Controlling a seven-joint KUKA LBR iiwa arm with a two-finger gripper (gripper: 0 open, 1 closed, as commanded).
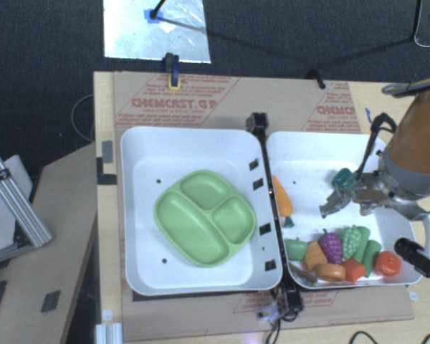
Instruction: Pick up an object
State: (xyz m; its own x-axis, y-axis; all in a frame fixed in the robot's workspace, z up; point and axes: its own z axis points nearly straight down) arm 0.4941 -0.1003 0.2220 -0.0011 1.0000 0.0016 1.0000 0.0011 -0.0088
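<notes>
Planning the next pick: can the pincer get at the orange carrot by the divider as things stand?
Probably yes. The carrot lies apart from the toy pile, with bare bin floor between it and the pincer. The divider beside it may crowd one finger.

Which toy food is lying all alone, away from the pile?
The orange carrot, against the right bin's left wall. The other toys crowd together along the bin's near edge.

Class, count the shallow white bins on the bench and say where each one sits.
2. One shallow white bin sits on the left, holding a green divided plate; the other sits right beside it, holding toy food.
</notes>
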